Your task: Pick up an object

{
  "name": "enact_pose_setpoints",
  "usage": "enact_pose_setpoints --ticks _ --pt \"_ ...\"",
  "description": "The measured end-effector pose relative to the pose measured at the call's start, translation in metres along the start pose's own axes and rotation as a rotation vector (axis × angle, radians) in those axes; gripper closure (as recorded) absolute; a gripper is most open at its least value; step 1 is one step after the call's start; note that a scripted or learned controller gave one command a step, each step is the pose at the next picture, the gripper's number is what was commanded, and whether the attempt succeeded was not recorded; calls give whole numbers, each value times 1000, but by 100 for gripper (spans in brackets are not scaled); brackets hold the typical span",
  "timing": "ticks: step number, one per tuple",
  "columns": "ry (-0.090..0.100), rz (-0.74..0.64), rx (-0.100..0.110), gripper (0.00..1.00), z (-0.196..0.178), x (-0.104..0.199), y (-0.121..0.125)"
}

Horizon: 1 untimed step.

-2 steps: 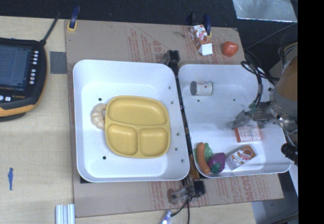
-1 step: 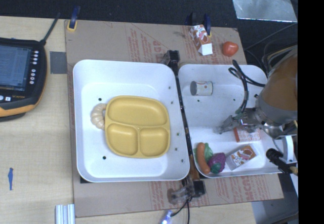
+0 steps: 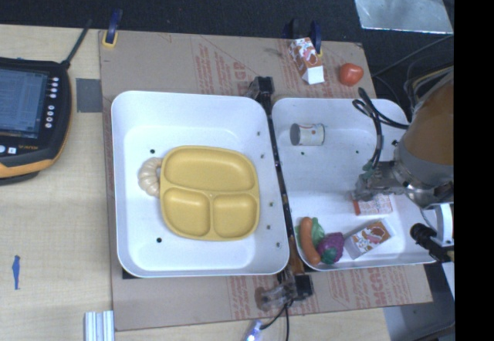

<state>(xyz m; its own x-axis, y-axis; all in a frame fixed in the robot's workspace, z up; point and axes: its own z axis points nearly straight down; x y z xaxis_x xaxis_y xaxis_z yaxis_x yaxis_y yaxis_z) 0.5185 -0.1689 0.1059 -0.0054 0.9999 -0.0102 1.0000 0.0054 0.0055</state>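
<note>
Camera view has my pincer [image 3: 376, 187] low in the right bin [image 3: 340, 112], toward its three o'clock side, over a small red-and-white packet [image 3: 373, 206]; I cannot tell how it is set. That flat packet lies just at the pincer's six o'clock. I judge it light, thin and a bit slick, so I would take it by its long edges. A second packet [image 3: 367, 239] lies at the bin's five o'clock, beside toy vegetables [image 3: 320, 243].
</note>
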Motion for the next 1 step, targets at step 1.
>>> enact_pose_setpoints --ticks 1 --pt "0 -1 0 0 0 0 0"
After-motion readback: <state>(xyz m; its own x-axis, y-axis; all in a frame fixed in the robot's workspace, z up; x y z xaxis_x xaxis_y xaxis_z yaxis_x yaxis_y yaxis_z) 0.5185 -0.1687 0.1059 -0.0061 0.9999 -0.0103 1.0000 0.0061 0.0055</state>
